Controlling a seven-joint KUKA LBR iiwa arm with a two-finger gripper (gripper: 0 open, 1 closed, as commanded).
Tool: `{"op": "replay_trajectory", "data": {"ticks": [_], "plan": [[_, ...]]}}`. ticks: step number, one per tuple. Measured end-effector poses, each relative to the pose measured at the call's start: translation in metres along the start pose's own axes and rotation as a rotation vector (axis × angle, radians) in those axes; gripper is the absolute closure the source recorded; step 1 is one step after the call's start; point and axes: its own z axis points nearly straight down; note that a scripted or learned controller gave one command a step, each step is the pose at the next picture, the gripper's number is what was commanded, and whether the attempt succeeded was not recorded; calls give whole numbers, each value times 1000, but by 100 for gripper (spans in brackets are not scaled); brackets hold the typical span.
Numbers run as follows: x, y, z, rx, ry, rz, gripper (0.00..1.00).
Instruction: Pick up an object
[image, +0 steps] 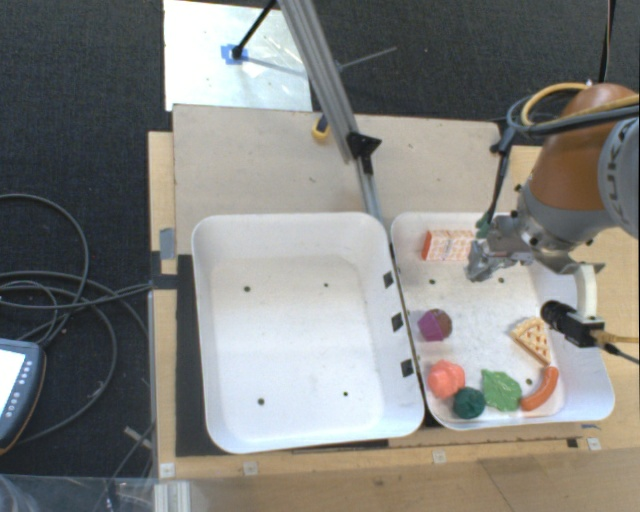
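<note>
Progress: nothing is lifted yet; every object lies on the floor of the right-hand shallow white bin (600, 395), so the whole pick is left to do.
Gripper: the grey two-finger gripper (484, 262) hangs over the far part of that bin, just beside the flat orange-and-white cracker-like block (447, 245), on that block's right.
Fingers: whether they are apart or together cannot be told from this slant; nothing is seen between them.
Likeliest target: the block, judged by nearness alone.
Other objects: a purple round toy (434, 324) mid-bin; a pink-orange ball (446, 378), dark green ball (468, 403), green leafy piece (501, 389), orange sausage shape (540, 388) and waffle-patterned wedge (532, 340) crowd the near end.
Edges: the block sits close to the bin's far wall and near the divider side.
Open room: bare floor lies between block and purple toy; the left-hand white bin (225, 330) on the table offers wide space.
</note>
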Motion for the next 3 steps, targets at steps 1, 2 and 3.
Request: {"op": "replay_trajectory", "data": {"ticks": [1, 2, 3], "plan": [[47, 11, -12, -1, 2, -5, 100], [92, 19, -10, 0, 2, -5, 100], [155, 18, -16, 0, 3, -6, 100]]}}
